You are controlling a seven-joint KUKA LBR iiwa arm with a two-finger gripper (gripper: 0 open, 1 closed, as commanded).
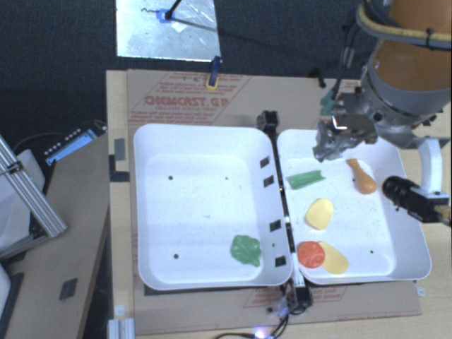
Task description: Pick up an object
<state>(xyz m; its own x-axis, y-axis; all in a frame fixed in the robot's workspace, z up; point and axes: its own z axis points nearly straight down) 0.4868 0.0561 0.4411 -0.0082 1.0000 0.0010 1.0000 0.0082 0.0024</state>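
Observation:
My gripper (329, 149) hangs over the far part of the right bin (417, 249), above and a little right of a green bean-like piece (305, 180). Nothing shows between its fingers. An orange drumstick-shaped object (363, 176) lies to the gripper's right. Nearer the front are a pale yellow piece (319, 213), a red round object (311, 254) and a yellow oval piece (335, 258) touching it. A green leafy object (246, 249) rests in the left bin (152, 189) near its front right corner.
The two bins are joined by a black clip divider (277, 196). A black cylindrical part (409, 195) sticks out over the right bin's right side. A metal frame (28, 196) stands at the left, and a shiny plate (166, 20) lies at the back.

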